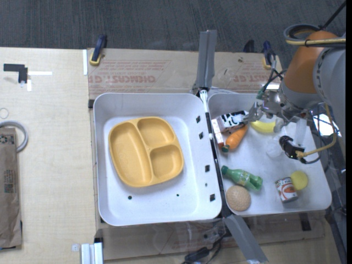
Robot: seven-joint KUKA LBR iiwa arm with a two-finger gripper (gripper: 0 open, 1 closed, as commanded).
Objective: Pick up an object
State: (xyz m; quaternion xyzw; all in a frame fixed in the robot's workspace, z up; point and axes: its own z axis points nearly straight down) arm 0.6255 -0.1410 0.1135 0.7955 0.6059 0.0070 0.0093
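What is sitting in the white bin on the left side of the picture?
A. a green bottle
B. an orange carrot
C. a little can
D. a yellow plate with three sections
D: the yellow plate lies in the left bin, while the green bottle, carrot and can all lie in the right bin.

left bin (104, 164): yellow divided tray (146, 150) | right bin (316, 202): banana (263, 126) at far side, gripper (263, 110) just above it | carrot (236, 138) left of banana | green bottle (242, 177), round bun (238, 198), can (285, 190) nearer front
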